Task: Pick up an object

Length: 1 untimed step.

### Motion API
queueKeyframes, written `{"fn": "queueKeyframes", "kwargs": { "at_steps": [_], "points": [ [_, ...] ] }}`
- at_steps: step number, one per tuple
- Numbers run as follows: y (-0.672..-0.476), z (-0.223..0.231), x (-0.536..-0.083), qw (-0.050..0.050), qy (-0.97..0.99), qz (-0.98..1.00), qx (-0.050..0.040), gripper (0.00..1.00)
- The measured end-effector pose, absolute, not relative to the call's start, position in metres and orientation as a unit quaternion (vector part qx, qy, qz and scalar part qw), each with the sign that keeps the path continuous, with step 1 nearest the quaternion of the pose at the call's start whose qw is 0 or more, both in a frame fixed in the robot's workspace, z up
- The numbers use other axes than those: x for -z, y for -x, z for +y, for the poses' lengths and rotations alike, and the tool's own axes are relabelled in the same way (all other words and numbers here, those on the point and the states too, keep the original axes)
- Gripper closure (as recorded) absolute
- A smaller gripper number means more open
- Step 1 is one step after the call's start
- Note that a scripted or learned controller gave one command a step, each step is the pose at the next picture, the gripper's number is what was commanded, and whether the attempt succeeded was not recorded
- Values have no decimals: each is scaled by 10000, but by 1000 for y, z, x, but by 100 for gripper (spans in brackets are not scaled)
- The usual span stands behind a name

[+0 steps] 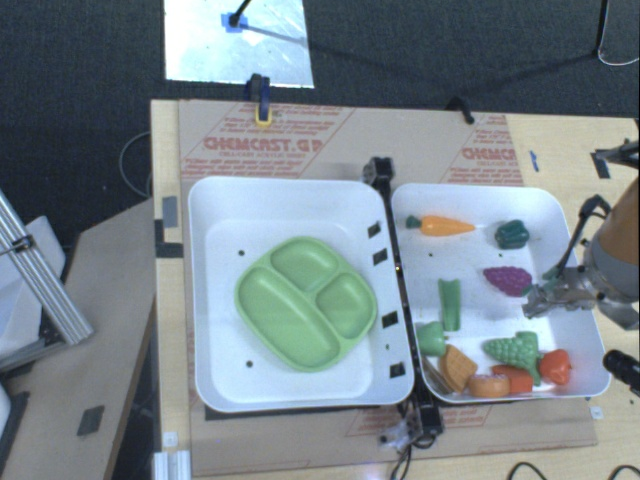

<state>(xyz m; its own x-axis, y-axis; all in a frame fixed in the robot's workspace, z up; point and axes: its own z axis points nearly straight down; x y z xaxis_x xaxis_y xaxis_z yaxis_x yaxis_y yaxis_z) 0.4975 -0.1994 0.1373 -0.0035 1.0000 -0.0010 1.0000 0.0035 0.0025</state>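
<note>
**Gripper Above Right Bin, Fingers Unresolved**

Finger state of the gripper [548, 298] cannot be determined: the tips appear small and blurred. The gripper sits over the right side of the right bin [480, 200], just right of the purple grapes [508, 280]; no object is visible between its fingers. The bin also contains a carrot [446, 226] and dark green pepper [512, 234] at the far side, and a green cluster [512, 349] and tomato [555, 366] near. The left bin [230, 208] holds a green divided plate [305, 303].
</note>
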Motion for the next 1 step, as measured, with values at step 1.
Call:
{"fn": "queueKeyframes", "kwargs": {
  "at_steps": [1],
  "points": [
    [-499, -203, -201, 32, -7057, 7085, -13, 100]
  ]
}}
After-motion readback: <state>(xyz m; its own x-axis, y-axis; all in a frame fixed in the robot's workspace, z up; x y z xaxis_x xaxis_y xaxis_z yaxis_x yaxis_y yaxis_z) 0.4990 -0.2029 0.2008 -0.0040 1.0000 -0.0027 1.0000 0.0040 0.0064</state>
